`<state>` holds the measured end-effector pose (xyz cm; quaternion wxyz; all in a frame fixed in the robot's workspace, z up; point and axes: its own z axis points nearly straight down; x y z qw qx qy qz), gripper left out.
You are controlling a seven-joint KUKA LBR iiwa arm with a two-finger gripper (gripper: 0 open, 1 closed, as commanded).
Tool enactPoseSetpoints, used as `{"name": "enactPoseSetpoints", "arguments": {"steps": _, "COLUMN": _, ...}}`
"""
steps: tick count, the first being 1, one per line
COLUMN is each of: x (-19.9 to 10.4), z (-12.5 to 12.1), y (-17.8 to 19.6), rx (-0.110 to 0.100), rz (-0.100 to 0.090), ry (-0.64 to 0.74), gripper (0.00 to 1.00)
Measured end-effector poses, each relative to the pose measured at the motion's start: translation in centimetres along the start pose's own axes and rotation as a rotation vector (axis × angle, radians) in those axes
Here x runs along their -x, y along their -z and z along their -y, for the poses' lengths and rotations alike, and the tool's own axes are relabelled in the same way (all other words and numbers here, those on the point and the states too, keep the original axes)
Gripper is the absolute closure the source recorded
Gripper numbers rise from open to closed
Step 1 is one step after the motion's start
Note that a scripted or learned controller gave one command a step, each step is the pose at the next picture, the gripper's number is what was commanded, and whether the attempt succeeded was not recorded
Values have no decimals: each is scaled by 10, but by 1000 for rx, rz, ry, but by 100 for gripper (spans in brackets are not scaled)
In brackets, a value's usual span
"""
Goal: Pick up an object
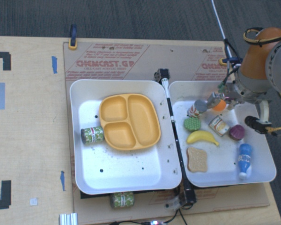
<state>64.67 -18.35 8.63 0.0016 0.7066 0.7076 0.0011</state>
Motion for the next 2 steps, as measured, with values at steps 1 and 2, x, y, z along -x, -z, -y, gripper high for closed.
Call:
{"name": "enactPoseSetpoints", "arguments": {"steps": 1, "x": 0, "z": -2, "y": 13, "rx": 7, "rz": 2, "ry": 2, "gripper": 100}}
{"name": "enactPoseSetpoints", "arguments": {"steps": 2, "x": -53, "z": 55, "y": 119, "rx": -1, "rz": -1, "ry": 0, "gripper": 100}}
